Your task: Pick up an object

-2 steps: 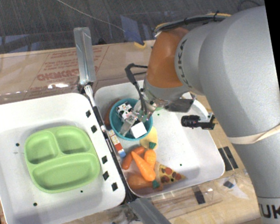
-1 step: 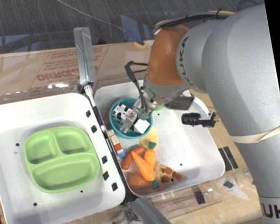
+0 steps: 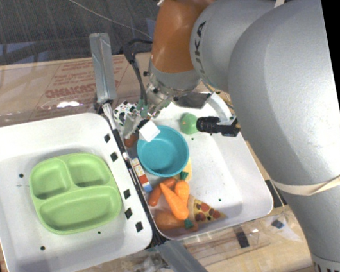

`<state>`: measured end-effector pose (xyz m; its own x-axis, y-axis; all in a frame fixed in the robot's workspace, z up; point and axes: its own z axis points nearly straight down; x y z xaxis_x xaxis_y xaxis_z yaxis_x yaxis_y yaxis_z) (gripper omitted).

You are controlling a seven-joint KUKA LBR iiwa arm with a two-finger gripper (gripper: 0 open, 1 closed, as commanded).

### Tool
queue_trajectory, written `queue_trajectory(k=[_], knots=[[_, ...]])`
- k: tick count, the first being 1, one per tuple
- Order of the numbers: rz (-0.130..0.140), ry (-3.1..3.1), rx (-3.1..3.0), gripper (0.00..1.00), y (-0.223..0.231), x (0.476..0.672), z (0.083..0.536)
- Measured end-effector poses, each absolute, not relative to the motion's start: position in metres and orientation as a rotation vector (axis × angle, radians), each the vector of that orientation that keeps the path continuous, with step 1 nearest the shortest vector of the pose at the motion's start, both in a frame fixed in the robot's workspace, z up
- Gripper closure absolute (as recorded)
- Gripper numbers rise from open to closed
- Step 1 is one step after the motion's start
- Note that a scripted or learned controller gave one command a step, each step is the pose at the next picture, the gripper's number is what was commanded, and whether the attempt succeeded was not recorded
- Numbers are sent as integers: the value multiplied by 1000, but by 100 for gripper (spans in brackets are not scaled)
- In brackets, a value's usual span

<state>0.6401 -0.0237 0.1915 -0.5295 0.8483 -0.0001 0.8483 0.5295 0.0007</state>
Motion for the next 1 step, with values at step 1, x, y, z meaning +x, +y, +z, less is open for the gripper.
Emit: queue_trajectory(k=[1], knots=[[-5, 2787, 1459, 100, -25, 568, 189]])
